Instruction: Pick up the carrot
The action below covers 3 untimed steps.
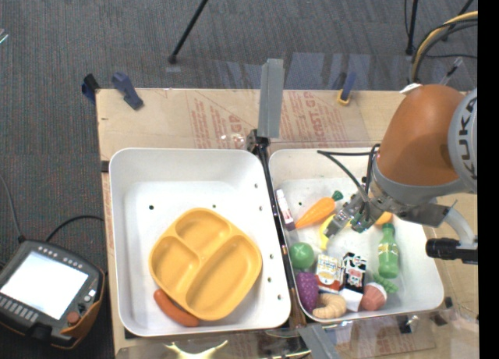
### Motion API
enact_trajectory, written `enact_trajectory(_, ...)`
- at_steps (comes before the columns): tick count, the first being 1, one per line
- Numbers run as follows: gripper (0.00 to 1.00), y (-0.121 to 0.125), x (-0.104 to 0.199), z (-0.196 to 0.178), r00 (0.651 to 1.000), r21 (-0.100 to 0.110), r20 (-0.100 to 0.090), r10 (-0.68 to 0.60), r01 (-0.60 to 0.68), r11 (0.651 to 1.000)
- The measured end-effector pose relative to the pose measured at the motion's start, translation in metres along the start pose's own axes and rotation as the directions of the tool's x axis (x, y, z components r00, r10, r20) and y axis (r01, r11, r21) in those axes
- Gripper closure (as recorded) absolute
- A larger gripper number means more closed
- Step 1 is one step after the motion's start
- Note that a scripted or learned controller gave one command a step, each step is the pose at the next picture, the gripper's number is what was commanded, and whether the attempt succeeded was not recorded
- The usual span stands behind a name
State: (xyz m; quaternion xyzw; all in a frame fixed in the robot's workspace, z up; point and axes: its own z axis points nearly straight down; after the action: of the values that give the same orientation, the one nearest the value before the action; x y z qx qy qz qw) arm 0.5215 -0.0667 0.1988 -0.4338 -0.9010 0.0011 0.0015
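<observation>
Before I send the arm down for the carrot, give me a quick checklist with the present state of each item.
1. Carrot in the right bin, lying free: ok.
2. Gripper close to the carrot's green end: ok.
3. Gripper centred over the carrot: not ok, it sits to the right.
4. Finger opening: cannot tell.
5. Carrot between the fingers: not ok, not yet.
6. Neighbours: white tube near the carrot's tip, contact cannot tell.

Pincer (341, 221) hovers just beside the carrot (316, 212) in the right bin (300, 164).
</observation>
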Motion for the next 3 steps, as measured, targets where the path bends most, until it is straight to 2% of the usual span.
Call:
enact_trajectory(1, 1.0, 0.022, -0.031, -0.129, 0.988, -0.009, 0.01, -0.154, 0.154, 0.988)
enact_trajectory(2, 0.0, 0.022, -0.03, -0.124, 0.988, -0.003, 0.001, -0.155, 0.155, 0.988)
enact_trajectory(3, 0.0, 0.037, -0.032, 0.015, 0.999, 0.008, -0.009, 0.037, -0.036, 0.999)
